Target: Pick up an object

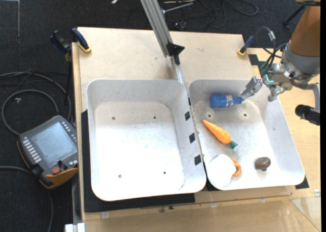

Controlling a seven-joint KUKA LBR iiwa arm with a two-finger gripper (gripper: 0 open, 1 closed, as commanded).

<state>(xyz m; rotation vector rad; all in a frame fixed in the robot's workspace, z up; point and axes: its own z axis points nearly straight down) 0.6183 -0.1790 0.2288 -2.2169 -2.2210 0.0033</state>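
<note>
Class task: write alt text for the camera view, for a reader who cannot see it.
A gripper hangs over the right bin, fingers spread, beside a blue bottle. The bin also holds a carrot, a white cup and a brown ball.

Orange carrot (217, 132), blue bottle (224, 100)

Blue bottle (224, 101), carrot (218, 133) in right bin (288, 147)

We see our grey arm (305, 48) reaching in from the right, orange band above the wrist, its tool (263, 90) spread wide, fingers angled downward.
</note>
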